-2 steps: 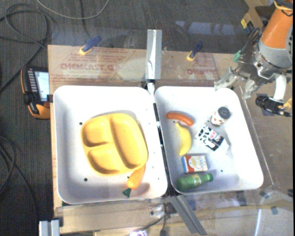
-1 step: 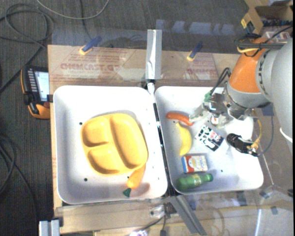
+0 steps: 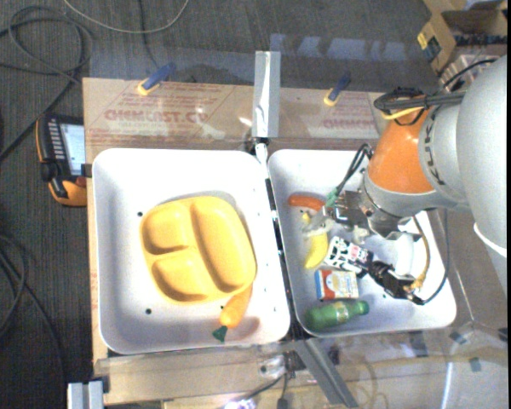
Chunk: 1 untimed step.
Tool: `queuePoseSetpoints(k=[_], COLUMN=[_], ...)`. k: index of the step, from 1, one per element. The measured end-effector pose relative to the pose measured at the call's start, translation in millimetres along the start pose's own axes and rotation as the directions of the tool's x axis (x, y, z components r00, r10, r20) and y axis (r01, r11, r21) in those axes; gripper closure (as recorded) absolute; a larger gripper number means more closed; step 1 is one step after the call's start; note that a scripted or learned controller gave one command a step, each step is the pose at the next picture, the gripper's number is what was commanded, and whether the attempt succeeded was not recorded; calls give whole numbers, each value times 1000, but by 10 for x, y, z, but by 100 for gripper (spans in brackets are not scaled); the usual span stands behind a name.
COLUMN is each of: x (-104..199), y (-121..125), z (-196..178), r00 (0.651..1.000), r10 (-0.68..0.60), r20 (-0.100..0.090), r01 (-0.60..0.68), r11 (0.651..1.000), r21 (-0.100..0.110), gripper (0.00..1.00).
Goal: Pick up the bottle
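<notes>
Two white bins sit side by side on my desk, and the green bottle [image 3: 336, 313] lies on its side along the near edge of the right bin [image 3: 439, 313], just in front of a small red carton [image 3: 337, 284]. The gripper [image 3: 358, 228] hangs over that bin's middle, above a banana [image 3: 316, 250], so I judge it is lining up; I cannot tell how the jaws stand. The left bin [image 3: 111, 228] holds a yellow tray [image 3: 196, 245] and a carrot [image 3: 234, 311].

Gripper [image 3: 355, 220] fingers hidden under the wrist, state unreadable. Arm [image 3: 485, 143] cut off at right edge. Box [image 3: 338, 285] label too small to read; the patterned item [image 3: 349, 253] beside it too blurred to identify. Right bin [image 3: 443, 313] partly covered by arm.
</notes>
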<state>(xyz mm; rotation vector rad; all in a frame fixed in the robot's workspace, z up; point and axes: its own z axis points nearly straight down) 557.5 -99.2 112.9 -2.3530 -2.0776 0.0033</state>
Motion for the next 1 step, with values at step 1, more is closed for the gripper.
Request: queuePoseSetpoints(k=[1], x=[134], y=[-766], z=[-694], r00=[1000], r10=[-15], r20=[-1], r01=[15], r11=[1000], r21=[1], gripper=[0])
